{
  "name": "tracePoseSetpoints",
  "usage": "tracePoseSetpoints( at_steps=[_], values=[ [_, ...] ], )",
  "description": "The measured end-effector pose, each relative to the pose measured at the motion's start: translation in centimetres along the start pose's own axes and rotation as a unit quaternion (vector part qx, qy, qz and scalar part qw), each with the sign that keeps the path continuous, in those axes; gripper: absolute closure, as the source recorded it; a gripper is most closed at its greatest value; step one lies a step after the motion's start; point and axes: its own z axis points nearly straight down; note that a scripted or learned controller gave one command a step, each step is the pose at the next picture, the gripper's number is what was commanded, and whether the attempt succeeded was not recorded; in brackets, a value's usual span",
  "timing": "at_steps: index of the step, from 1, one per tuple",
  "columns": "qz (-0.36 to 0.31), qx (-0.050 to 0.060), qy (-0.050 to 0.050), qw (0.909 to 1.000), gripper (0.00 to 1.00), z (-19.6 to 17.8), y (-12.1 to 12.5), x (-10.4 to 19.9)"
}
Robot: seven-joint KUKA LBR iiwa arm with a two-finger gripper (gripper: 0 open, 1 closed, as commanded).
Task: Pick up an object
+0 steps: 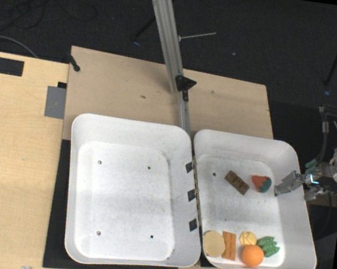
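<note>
The right white bin [251,148] holds several small objects. A brown block [236,182] and a red and teal piece [261,183] lie near its middle. Along its front edge sit a beige round piece [213,244], an orange slab [229,246], a yellow piece [247,238], a green piece [268,245] and an orange ball [252,256]. My gripper [302,182] hangs at the bin's right rim, just right of the red and teal piece, with nothing seen in it.
The left white bin [124,190] lies beside the right one, joined by black clips [190,193]. A metal rail [169,43] slants up behind the bins. The wooden bench [9,151] stretches to the left.
</note>
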Motion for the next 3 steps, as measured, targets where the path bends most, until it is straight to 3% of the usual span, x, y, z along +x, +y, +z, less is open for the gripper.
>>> tracePoseSetpoints(
  at_steps=[1,3],
  values=[
    [0.000,-0.002,-0.001,1.0000,0.00,-0.2,0.1,0.0],
    [0.000,0.000,0.000,1.0000,0.00,9.0,0.5,1.0]
  ],
)
